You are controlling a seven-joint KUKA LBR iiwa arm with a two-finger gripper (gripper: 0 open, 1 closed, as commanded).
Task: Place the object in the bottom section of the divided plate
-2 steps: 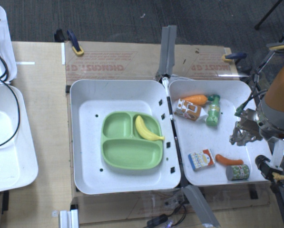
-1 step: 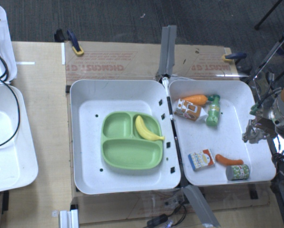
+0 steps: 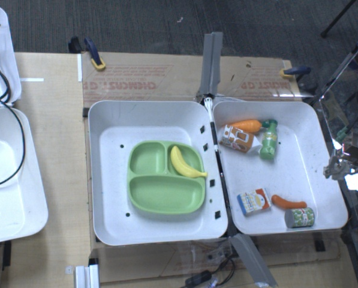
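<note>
While the gripper hung at the right bin's right edge, finger state unreadable, the banana lay in the green divided plate's upper right compartment, its bottom section unfilled, so placement was judged outstanding.

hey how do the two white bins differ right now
The left bin holds a green divided plate with a banana in its upper right section; the right bin holds loose food items with no plate. The left bin looks wider. Both are shallow, white and side by side.
</note>
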